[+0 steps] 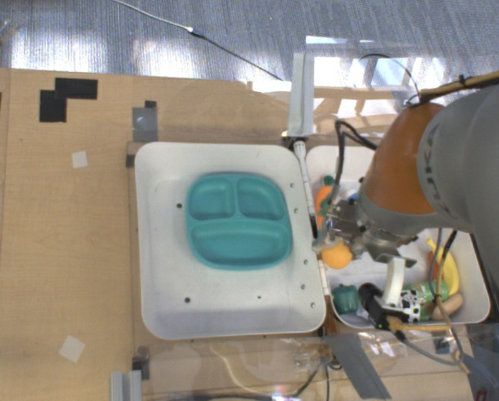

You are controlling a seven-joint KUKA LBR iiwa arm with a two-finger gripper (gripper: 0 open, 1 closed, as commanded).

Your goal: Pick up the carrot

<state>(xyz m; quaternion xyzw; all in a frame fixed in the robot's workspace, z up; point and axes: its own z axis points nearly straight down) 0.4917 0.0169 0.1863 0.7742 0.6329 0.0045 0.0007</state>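
**A:** Where's the gripper [344,234] right now?

**B:** Low in the right bin [476,303], at the side nearest the left bin [161,224]. The arm [450,165] hangs over it, grey with that orange band, and covers most of it from here.

**A:** Open or closed?

**B:** I can't tell. The wrist hides the business end.

**A:** And the carrot?

**B:** The carrot [323,197] is just beyond the gripper, towards the far end of the bin. It lies close against the wall shared with the left bin. It's a small orange shape with a touch of green at its far tip. It's very near the gripper, but from this angle I can't say whether they touch. I don't see it held.

**A:** There's something else orange in there.

**B:** Yes, an orange ball [338,257], just on the near side of the gripper, so the gripper sits between it and the carrot. Nearer still along the same wall is a green piece [346,297].

**A:** Anything on the other side?

**B:** A banana [448,272], well away from the gripper, under the arm's edge by the bin's outer wall.

**A:** And the left bin?

**B:** A teal divided plate [236,220] sits in its middle, well apart from the gripper.
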